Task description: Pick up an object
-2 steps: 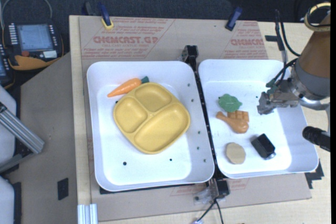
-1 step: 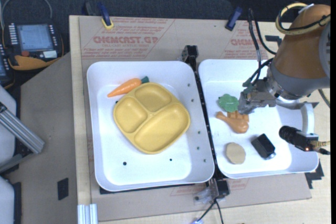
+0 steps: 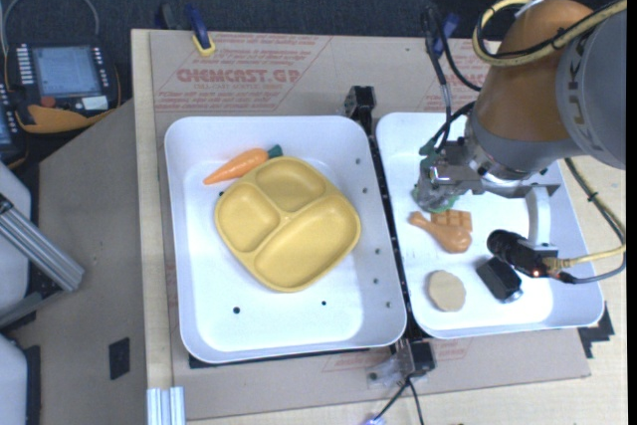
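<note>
Yellow divided plate (image 3: pixel 289 236): largest thing on offer, lying in the left bin (image 3: pixel 189 244), tilted on the diagonal with three compartments up. Looks like rigid moulded plastic, light but wide and smooth; I judge only its thin raised rim or a divider wall would fit between two fingers.

Carrot (image 3: pixel 235 165): orange toy with a green stub, in the left bin, touching the plate's upper-left edge. Probably light, hard, slick and tapered; the thicker middle, taken across its width, seems the safest hold.

Orange hand-shaped toy (image 3: pixel 445 229): in the right bin (image 3: pixel 567 309), just below the gripper and the nearest candidate. Appears to be small, light plastic or rubber with knobbly fingers; the fat palm end should seat better than the thin tail pointing left.

Tan disc (image 3: pixel 447 291): round and flat, near the right bin's front edge, apart from the orange toy. Low profile, so little side to grip; I expect it could slide.

Gripper (image 3: pixel 441 195): low over the right bin, just above the orange toy; the wrist hides the tips, so I cannot tell its opening, and nothing is seen held.
</note>
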Motion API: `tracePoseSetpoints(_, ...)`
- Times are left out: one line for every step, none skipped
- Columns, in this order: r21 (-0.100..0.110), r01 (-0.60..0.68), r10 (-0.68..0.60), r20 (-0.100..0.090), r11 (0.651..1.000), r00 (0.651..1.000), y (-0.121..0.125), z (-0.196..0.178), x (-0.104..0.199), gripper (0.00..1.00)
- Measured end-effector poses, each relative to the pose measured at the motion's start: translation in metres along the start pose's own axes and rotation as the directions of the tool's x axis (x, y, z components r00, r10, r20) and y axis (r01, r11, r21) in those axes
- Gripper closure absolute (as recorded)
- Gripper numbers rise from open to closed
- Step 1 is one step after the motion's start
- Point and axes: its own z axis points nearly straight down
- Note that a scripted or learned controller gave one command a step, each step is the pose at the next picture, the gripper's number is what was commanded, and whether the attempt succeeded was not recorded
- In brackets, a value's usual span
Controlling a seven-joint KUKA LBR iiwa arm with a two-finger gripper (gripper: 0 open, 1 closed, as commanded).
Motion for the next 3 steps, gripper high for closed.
tracePoseSetpoints(0.002, 0.005, -0.005, -0.001, 1.0, 1.0, 0.003, 0.007, 0.049, 1.0)
tracePoseSetpoints(-0.001, 0.005, -0.005, -0.001, 1.0, 1.0, 0.008, 0.006, 0.094, 1.0)
tracePoseSetpoints(0.0, 0.001, -0.001, 0.0, 1.0, 1.0, 0.008, 0.006, 0.091, 0.0)
